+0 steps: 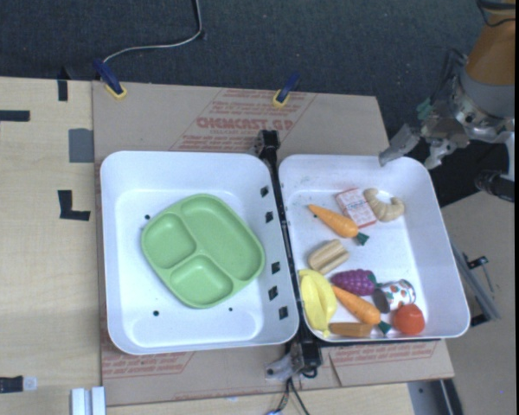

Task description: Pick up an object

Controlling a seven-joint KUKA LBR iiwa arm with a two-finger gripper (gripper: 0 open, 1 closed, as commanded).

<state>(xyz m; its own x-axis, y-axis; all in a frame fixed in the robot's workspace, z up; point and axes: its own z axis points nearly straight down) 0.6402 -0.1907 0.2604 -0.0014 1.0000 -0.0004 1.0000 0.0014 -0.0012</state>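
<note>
Currently, item one: the step in hand. We judge it to be the approach, before any grasp. Our gripper (415, 150) hangs over the far right corner of the right bin (432, 199), jaws spread wide with nothing between them.

Item two: candidates in that bin. An orange carrot (333, 220) lies nearest the middle, with a small pink box (355, 205) and a pale knobbly piece (385, 205) just beside it toward the far rim. A tan bread roll (327, 255) sits alone mid-bin. The near end is crowded: yellow banana (317, 297), purple grapes (354, 280), a second carrot (356, 304), red tomato (408, 319), all touching or nearly so.

Item three: the next move. We judge it calls for descent over a lone piece, the roll or the far carrot.

Item four: room. Open white floor surrounds the roll. The hinge wall and right rim hem the sides. The left bin (121, 232) holds a green tray (202, 250).
</note>
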